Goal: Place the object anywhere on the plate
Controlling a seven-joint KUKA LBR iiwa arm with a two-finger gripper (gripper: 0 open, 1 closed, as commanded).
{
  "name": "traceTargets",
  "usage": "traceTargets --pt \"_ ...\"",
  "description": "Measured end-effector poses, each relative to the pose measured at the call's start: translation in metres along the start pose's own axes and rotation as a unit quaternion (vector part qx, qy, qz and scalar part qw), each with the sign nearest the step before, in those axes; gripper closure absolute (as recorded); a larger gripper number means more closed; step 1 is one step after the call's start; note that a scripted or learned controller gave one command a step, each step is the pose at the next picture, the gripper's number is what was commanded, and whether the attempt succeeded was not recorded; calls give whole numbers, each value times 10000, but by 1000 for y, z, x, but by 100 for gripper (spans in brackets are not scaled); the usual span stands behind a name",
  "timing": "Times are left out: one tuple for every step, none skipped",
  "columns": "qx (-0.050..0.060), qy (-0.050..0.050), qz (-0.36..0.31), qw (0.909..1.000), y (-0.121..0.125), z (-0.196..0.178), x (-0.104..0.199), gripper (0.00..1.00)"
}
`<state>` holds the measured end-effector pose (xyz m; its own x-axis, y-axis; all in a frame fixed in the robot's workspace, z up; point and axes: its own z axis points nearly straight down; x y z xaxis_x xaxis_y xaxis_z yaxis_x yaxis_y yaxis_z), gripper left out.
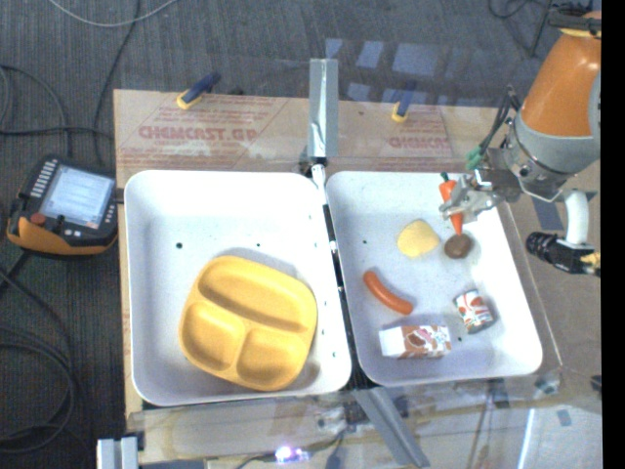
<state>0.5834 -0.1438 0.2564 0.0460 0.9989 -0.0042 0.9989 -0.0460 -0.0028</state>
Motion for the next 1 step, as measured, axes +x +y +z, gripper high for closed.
traceTargets --pt "12 19 1306 9914 12 74 69 100"
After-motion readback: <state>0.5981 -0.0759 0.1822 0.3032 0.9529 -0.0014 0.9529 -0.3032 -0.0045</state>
